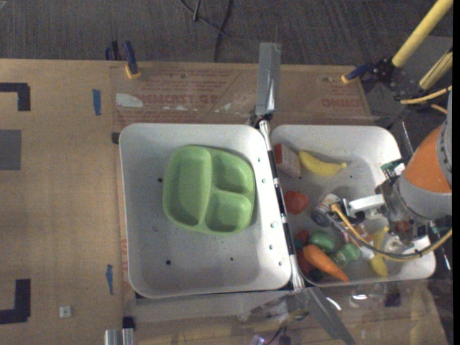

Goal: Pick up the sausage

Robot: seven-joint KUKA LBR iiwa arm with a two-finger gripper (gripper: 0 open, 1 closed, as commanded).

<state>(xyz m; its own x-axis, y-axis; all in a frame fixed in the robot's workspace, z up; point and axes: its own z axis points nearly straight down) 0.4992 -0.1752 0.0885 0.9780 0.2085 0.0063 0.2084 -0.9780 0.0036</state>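
Over the right bin (388,141), close to its right wall, my gripper (397,230) hangs low among the toy food, and from this angle I cannot tell whether it is open or closed. The sausage (305,264) is a best guess only. I take it to be the dark reddish piece in the bin's lower left corner, pressed against the thick end of the carrot (327,263) and close to the dividing wall. That puts it well apart from me, with a green vegetable (347,254) and a yellow piece (379,264) lying between us.

Risks now:
- **1:** I close on the wrong thing, because the carrot overlaps my target and a red tomato (295,202) sits near it in much the same colour.
- **2:** Coming down that tight to the wall, I strike the rim or the carrot and shove the whole pile.
- **3:** A smooth, rounded toy squirts out of a shallow pinch.

As for heading, too little of it shows. The visible part seems to run alongside the wall, but neither end is clear, so I call the long axis uncertain.
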